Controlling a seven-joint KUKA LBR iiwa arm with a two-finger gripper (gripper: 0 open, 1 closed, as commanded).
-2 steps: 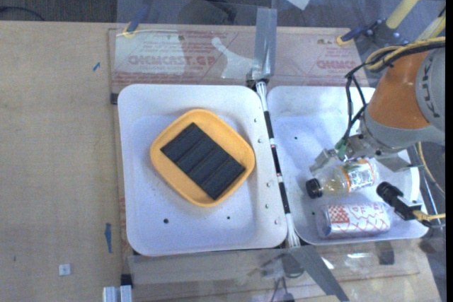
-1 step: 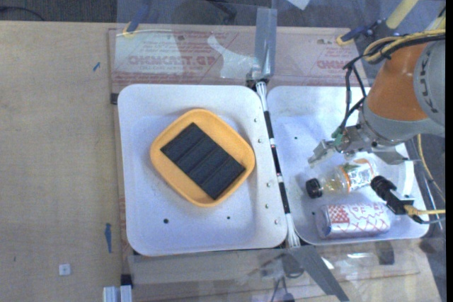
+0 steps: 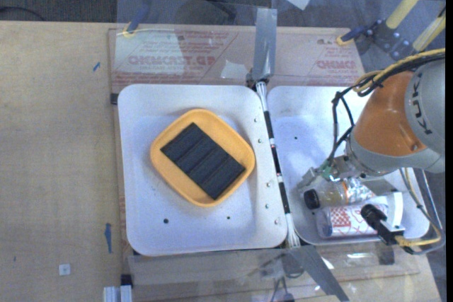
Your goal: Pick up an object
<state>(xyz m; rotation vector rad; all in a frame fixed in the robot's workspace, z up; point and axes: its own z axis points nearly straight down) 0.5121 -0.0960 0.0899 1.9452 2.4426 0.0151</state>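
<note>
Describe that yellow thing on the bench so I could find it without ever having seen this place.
Look at the left bin of the two white bins. Near its middle lies the yellow tray, squarish with rounded corners, turned at an angle. It carries a dark ribbed slab on top; nothing else there is yellow.

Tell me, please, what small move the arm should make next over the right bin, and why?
Probably a short, straight descent. The grey arm with the orange band is over the right white bin, and its gripper sits just above a clear plastic bottle with a black cap lying on its side beside a red-and-white patterned packet. I cannot see anything between its fingers yet.
</note>
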